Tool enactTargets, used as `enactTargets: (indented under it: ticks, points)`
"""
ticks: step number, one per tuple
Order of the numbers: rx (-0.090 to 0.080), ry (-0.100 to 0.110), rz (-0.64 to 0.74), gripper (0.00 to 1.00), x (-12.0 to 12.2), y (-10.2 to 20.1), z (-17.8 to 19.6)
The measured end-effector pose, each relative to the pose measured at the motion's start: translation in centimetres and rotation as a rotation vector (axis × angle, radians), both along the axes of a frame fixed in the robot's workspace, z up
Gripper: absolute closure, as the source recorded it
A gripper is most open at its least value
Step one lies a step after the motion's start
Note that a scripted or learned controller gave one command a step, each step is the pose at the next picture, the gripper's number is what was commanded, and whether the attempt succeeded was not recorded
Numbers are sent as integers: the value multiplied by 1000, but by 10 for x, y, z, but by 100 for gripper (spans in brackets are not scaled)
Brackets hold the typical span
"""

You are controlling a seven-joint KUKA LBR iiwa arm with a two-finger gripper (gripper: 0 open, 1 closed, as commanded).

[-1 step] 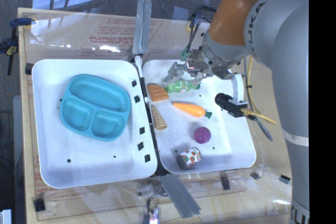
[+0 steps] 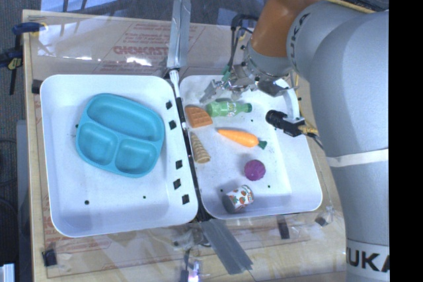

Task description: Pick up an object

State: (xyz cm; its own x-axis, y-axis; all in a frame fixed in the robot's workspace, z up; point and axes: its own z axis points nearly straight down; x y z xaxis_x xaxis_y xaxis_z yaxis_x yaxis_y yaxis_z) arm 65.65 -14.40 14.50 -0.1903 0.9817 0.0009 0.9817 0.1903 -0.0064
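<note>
Dark grey carpet surrounds a wooden bench covered by a clear plastic sheet with red print. On it sit two shallow white plastic bins side by side: the left bin and the right bin, joined along a central divider.

1. Grey KUKA arm with orange band: enters from the right and occupies the upper right. Its wrist hangs over the far edge of the right bin.
2. Blue three-compartment plastic plate: lies flat in the left bin, left of the divider.
3. Metal two-finger gripper: positioned at the far-left part of the right bin, directly above the green bottle. Finger state cannot be determined from this view, and no object is visibly between the fingers.
4. Green plastic bottle with a white label: lies on its side just below the gripper, cap end pointing right.
5. Orange toy carrot with green stem: lies below the bottle, near the bin centre, stem to the right.
6. Tan ridged cone-shaped piece: lies beside the divider, left of the carrot.
7. Orange-brown bread-like block: rests beside the divider, just left of the bottle.
8. Small can with red-and-white print: lies tipped near the front wall of the right bin.
9. Purple round toy: sits below the carrot, apart from it.
</note>
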Motion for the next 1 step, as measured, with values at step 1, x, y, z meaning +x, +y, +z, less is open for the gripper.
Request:
enactTargets:
  ticks: [1]
  points:
    - [-1,-15,84,0,5,-2,-49]
